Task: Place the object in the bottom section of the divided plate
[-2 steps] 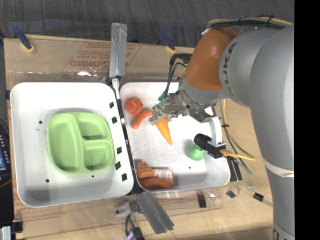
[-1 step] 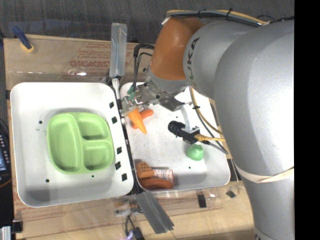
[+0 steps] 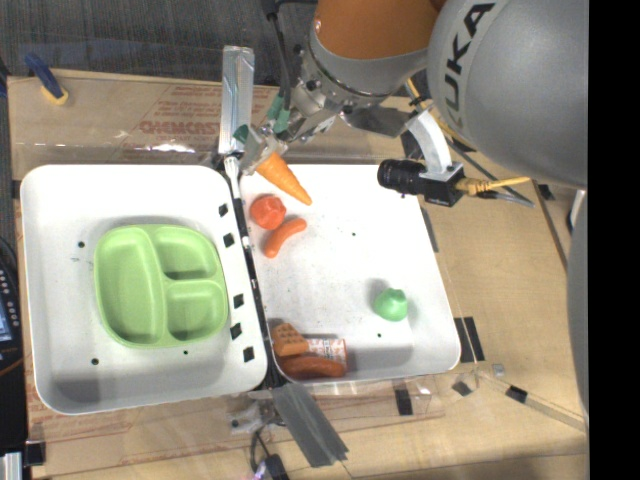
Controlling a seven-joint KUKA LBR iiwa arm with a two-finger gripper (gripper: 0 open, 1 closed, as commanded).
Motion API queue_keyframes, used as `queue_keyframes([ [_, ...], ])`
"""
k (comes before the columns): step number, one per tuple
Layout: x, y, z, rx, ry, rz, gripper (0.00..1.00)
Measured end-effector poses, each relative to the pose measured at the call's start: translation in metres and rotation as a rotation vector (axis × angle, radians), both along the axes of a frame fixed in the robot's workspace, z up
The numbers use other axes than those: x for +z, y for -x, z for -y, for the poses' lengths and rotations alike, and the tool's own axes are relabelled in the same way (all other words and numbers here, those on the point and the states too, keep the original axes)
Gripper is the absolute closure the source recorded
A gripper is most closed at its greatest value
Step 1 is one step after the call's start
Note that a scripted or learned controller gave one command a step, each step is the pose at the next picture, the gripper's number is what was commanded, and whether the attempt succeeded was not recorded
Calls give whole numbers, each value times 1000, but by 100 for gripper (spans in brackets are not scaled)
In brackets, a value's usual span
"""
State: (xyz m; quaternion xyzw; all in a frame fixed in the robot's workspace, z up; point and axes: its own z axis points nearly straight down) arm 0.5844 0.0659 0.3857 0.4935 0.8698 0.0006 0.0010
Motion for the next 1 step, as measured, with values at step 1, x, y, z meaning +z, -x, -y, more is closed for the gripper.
queue_keyframes([
  [1, -123, 32, -55, -44, 2, -10, 100],
])
